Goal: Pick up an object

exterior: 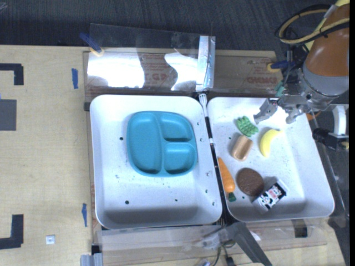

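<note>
Seen from above at a slant, two shallow white plastic bins are set side by side on the bench. In the left bin a blue plastic plate with three compartments is laid flat near the middle.

The right bin is seen to hold several small things. A green ridged toy is placed near the bin's upper middle, with a tan cylindrical piece just below it, touching or nearly so. A yellow toy banana is found just to the right of these. An orange toy carrot is laid along the bin's left wall. A brown round disc is set beside the carrot, and a small black-and-white box is tilted against the disc's lower right.

The two-finger gripper is held above the upper part of the right bin, over the green toy and the banana. Its fingers are spread apart, and nothing is seen between them. The grey arm's orange band is visible at the upper right.
</note>
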Robot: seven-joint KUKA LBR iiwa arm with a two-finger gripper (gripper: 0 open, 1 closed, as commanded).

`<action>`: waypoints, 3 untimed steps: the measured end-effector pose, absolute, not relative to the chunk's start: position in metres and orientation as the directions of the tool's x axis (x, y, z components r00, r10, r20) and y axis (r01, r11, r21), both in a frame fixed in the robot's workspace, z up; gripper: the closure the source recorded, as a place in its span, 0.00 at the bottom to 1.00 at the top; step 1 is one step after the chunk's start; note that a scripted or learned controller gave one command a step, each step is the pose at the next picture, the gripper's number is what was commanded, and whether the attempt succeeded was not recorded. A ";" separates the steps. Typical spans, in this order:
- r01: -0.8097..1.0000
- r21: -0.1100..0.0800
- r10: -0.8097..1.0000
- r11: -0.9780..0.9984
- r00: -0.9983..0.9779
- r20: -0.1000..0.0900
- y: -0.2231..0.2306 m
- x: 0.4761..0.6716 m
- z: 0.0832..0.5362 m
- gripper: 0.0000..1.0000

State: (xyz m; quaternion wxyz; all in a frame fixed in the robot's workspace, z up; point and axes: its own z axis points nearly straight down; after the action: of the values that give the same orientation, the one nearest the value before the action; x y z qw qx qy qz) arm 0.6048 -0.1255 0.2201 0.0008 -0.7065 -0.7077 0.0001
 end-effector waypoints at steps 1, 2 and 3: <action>0.989 0.008 0.989 0.147 -0.147 -0.004 -0.173 0.608 0.088 0.00; 0.989 0.012 0.989 0.145 -0.145 -0.005 -0.174 0.609 0.099 1.00; 0.999 0.014 0.999 0.048 -0.048 -0.001 -0.119 0.662 0.229 1.00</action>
State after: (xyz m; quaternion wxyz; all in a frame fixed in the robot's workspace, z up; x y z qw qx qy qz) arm 0.6620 -0.1190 0.2293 -0.0055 -0.6898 -0.7240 -0.0048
